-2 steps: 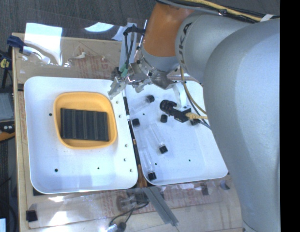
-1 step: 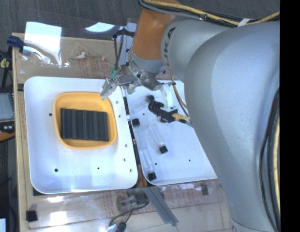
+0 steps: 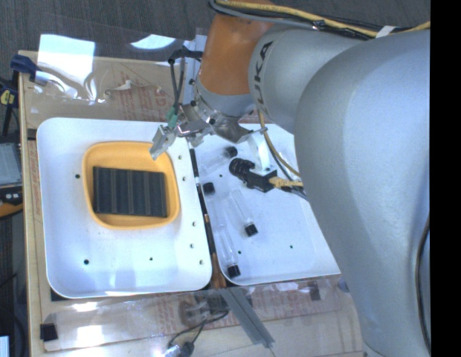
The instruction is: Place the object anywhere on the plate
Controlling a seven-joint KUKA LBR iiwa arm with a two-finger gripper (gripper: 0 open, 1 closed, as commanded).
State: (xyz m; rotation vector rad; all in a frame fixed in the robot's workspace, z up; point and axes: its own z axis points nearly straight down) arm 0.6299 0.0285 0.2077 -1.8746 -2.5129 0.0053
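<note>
Hovering over the near rim of the yellow plate (image 3: 93, 162), the gripper (image 3: 160, 146) stands at the edge between the two bins. I cannot tell whether it is spread or pressed together, and nothing is clearly visible inside it. So I judge the task as not yet finished: the arm is at the plate, but no placed object is sure.

The plate lies in the left bin (image 3: 67, 259), directly under and beyond the gripper. A dark ridged rectangle (image 3: 131, 192) fills its middle, and it may be part of the plate itself.

The right bin (image 3: 290, 251), behind the gripper on the arm's side, holds small black blocks (image 3: 250, 229), another one (image 3: 208, 188) close to the dividing rim, and some clear tube-like pieces (image 3: 227, 233). Probably the object to place is one of these.
</note>
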